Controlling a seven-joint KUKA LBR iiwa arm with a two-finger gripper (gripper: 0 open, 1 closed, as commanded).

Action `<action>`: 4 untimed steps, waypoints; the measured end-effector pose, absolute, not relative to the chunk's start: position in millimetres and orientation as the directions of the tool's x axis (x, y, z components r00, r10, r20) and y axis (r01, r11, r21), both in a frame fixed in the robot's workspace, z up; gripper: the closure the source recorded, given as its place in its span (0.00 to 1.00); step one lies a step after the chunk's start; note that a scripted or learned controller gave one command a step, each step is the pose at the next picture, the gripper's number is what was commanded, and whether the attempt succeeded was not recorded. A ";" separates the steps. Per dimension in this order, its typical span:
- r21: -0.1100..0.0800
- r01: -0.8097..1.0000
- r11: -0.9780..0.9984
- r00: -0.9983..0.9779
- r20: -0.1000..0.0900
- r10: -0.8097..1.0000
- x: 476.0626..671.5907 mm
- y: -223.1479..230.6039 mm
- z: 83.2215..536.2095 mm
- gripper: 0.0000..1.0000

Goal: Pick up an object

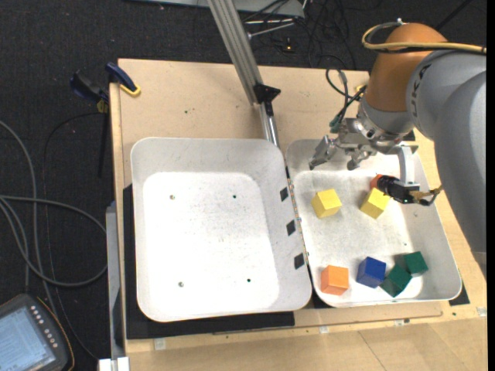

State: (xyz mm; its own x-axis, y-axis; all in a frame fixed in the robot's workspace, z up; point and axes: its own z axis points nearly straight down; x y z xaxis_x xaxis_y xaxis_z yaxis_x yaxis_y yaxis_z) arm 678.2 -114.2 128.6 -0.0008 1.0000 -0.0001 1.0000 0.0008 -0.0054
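The right bin [433, 242] holds several blocks: two yellow ones [327, 202] [374, 204], an orange one [335, 279], a blue one [371, 271] and two green ones [416, 263] [397, 279]. A small red-orange piece [380, 181] lies near the far right, partly hidden by a black part of the arm. My gripper [338, 159] hangs over the bin's far edge, open, its fingers spread with nothing between them. It is beyond the left yellow block and apart from it.
The left bin [155, 161] sits beside the right one, with black clips [294, 226] along the shared edge. A metal pole [240, 52] slants in from the top. A blue and yellow clamp [116, 79] grips the bench's far left corner.
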 end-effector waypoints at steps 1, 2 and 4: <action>0.003 1.000 0.000 0.000 -0.001 1.000 680.4 -114.4 144.1 1.00; 0.007 1.000 -0.001 0.001 -0.001 1.000 676.1 -115.7 189.6 1.00; 0.005 1.000 0.002 -0.002 -0.001 1.000 676.3 -112.7 268.9 1.00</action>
